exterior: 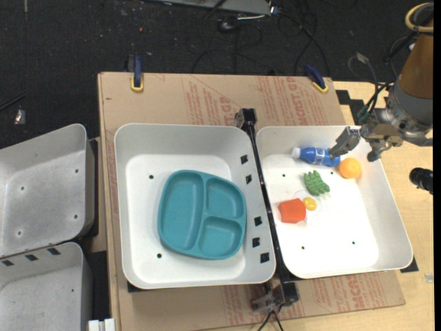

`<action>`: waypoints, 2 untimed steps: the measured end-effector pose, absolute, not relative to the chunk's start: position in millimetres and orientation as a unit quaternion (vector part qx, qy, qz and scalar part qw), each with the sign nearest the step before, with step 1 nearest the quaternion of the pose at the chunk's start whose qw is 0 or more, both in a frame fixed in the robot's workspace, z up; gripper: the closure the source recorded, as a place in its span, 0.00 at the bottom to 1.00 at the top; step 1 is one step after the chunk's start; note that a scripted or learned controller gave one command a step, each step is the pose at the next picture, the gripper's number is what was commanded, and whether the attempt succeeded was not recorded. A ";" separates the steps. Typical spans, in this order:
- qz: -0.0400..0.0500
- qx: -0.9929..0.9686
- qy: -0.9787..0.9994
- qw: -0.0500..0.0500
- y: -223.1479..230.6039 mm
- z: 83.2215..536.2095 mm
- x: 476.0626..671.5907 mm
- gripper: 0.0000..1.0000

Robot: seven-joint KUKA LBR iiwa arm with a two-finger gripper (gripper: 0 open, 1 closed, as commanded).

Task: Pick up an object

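Note:
In the right bin (344, 254) lie a blue bottle with a white cap (315, 156), an orange ball (350, 168), a green knobbly toy (316, 183), a red block (292, 211) and a small yellow piece (310, 203). My gripper (361, 145) hangs above the bin's far right corner, just over the ball and the bottle's end. Its fingers (343, 143) are spread apart with nothing between them.
The left bin (138, 254) holds a teal divided plate (202, 214). Both bins rest on a cardboard sheet (207, 95) held by clamps. Grey metal trays (41, 185) lie to the left. The right bin's near half is bare.

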State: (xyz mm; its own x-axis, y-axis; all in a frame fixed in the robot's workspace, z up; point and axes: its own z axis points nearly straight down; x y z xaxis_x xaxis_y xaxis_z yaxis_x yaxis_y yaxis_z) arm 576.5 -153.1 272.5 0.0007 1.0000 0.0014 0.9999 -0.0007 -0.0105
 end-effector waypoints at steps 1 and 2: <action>0.000 -0.707 -0.708 0.000 -152.9 278.2 578.5 0.00; 0.001 -0.707 -0.707 0.001 -152.7 235.5 577.9 0.00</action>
